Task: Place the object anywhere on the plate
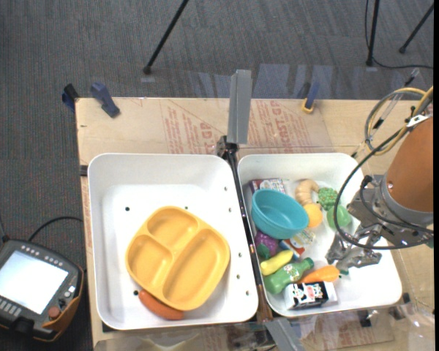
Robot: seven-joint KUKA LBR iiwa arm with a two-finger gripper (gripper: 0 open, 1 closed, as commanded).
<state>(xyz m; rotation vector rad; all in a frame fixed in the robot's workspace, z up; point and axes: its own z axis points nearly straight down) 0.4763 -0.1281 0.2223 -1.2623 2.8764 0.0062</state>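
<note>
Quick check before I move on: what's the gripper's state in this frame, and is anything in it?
Gripper: over the right bin, beside the toy carrot; whether it holds anything cannot be told.

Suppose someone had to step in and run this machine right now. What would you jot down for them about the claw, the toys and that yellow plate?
Gripper: low in the right bin, over its right half, next to the orange carrot toy. I can't tell whether it holds anything.
Plate: yellow, three compartments, in the left bin, with nothing on it. An orange item pokes out from under its near edge.
Right bin also holds a teal bowl, a green bottle, a yellow banana, a small milk carton and other toys.
Done: nothing placed yet.
Left: get hold of one object, carry it across, set it on the plate.
</note>
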